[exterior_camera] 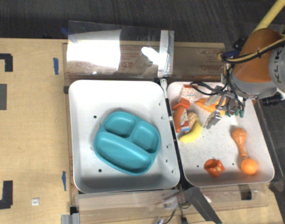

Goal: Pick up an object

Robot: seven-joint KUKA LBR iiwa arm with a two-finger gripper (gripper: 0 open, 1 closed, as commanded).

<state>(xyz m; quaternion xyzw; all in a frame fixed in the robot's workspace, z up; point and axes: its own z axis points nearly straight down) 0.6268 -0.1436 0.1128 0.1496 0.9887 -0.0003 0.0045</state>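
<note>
Left bin point(81, 125): a shallow white tray that holds a blue plate point(127, 141) with three compartments, lying a little below the bin's middle and turned at a slant
Right bin point(226, 160): a shallow white tray touching the left one along its side, with small toys spread over it
Arm point(259, 62): grey with an orange band, coming in from the right and ending over the upper part of the right bin, black and yellow cables looped around the wrist
Gripper point(217, 116): hangs over the upper middle of the right bin, pointing down and to the left; the metal fingers look close together with nothing visible between them, though at this size I cannot tell for sure whether they are open or closed
Banana point(192, 132): yellow, curved, lying near the left wall of the right bin, just below and left of the fingertips
Cluster by the banana: an orange and white packet point(181, 115) lies beside the banana towards the top left corner of the bin, and a small orange piece point(205, 106) sits just beside the gripper
Orange club-shaped toy point(239, 141): on the right side of the bin, its thin end pointing down
Orange ball point(248, 166): near the lower right corner, just below the club-shaped toy
Small red cup point(214, 166): at the lower middle, well apart from the gripper
</note>
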